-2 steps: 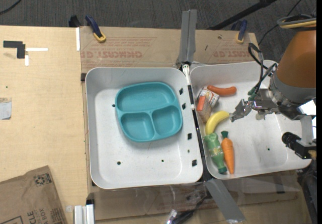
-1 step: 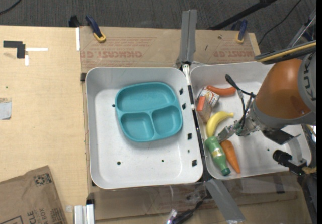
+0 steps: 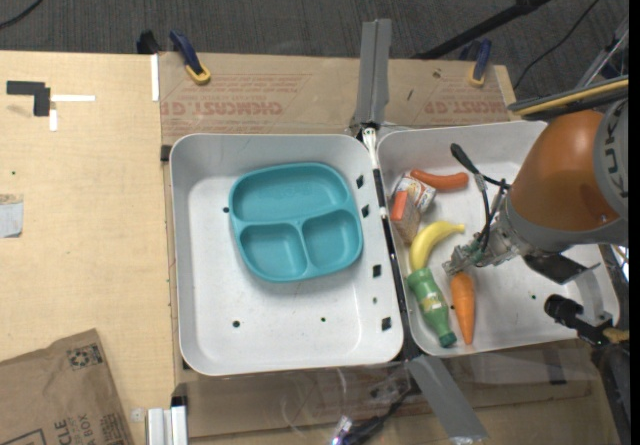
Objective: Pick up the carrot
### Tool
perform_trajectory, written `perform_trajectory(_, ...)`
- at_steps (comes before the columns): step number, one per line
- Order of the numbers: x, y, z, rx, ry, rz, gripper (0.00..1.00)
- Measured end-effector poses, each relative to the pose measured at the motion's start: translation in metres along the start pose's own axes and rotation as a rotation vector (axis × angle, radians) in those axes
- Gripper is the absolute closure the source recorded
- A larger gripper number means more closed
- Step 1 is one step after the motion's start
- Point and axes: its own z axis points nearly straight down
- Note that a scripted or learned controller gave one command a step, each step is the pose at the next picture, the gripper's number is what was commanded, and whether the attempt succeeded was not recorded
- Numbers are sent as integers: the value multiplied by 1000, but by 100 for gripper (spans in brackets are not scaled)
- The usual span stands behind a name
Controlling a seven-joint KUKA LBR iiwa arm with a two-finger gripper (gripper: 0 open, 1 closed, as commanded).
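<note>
The carrot is orange and lies upright-lengthwise on the floor of the right bin, near its front wall. My gripper hangs right above the carrot's top end, at the tip of the grey arm with the orange band. The carrot rests on the bin floor, not lifted. Its upper end meets the gripper tip, and the contact itself is too small to judge.
In the right bin a green bottle lies just left of the carrot, a banana above it, then a small packet and a red sausage. The left bin holds a teal divided plate.
</note>
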Motion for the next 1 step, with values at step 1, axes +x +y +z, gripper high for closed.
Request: perform_trajectory(1, 56, -6, -81, 30, 19, 122, 100)
